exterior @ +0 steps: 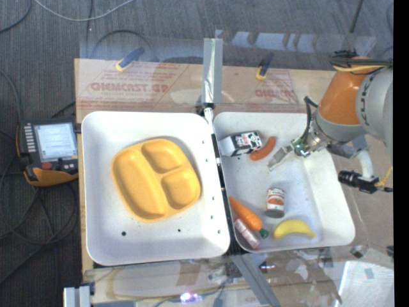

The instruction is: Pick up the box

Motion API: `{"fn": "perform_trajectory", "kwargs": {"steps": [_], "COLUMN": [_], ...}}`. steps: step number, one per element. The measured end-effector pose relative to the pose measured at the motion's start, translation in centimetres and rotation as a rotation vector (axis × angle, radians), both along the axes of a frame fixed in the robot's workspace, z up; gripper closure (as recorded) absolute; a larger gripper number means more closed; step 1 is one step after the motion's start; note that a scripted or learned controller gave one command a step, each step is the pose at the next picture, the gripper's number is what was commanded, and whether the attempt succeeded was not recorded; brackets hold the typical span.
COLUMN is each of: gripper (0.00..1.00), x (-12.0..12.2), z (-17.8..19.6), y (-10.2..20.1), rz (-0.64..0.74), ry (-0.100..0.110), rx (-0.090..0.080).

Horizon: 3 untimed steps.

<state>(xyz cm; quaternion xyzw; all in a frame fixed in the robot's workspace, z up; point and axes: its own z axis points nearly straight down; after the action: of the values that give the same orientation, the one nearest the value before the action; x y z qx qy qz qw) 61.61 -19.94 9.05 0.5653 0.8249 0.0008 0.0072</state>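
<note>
Box point(246, 142) lies left of end effector point(281, 158), near, in right bin point(332, 190); long axis roughly left-right. End effector empty; opening: cannot tell.

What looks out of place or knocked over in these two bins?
In the right bin, the small can lies tipped on its side, and the box sits skewed against the far-left corner. Nothing looks spilled.

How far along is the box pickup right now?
Nothing looks done: the small black-and-white box lies on the floor of the right white bin, beside a red sausage-shaped toy. In hand: the gripper hangs low just right of them, holding nothing visible. Left: reach, grasp, lift.
</note>
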Motion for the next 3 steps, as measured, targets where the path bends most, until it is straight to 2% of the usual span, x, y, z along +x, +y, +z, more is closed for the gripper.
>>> {"fn": "perform_trajectory", "kwargs": {"steps": [1,2,3], "gripper": [0.0,0.0,1.0], "x": [-3.5,3.0,3.1], "z": [0.1,0.0,1.1], "y": [8.4,7.4,7.4], "rz": [0.078,0.053,0.053], "ry": [0.001,0.001,0.0], "rx": [0.003,0.004,0.003]}}
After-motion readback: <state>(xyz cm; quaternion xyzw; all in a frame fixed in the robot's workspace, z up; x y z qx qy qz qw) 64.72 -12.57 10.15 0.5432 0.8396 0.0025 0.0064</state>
